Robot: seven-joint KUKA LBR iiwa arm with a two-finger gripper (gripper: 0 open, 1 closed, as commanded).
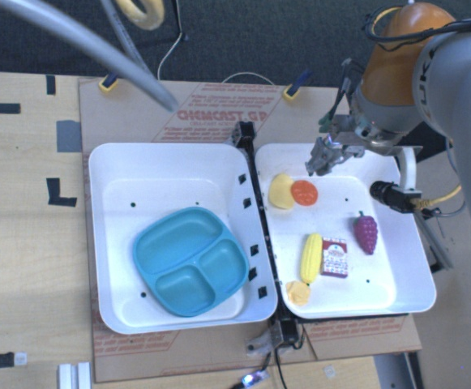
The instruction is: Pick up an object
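Far left: wooden bench top (24, 241) with dark L-shaped marks. Cardboard sheet (219, 108) under both bins, red print on it, yellow clip and blue clip at its far corners.

Left bin (113, 164), white, shallow: holds a blue divided tray (190, 259), three compartments, lying toward the near side of the bin, slightly rotated. Nothing visible inside the tray's compartments.

Black divider clips (251, 193) along the seam between the bins.

Right bin (405, 294), white, same type, touching left bin along that seam. Contents, left to right: small yellow-orange piece (298, 292) at near left edge; pale yellow round fruit (280, 191) at far left; red-orange tomato-like item (304, 192) touching the fruit's right side; yellow corn cob (310, 257) upright-ish along the bin's depth; small red box (335, 258) just beside the corn, touching or nearly so; purple grape bunch (366, 233) well apart to the right.

Gripper (318, 167) over far part of right bin, just above and right of the tomato-like item, tips pointing down-left. Nothing seen between the fingers; how far apart, cannot tell, too small and dark. Not touching any object as far as visible.

Grey arm with orange band (401, 47) at upper right, cables along it.
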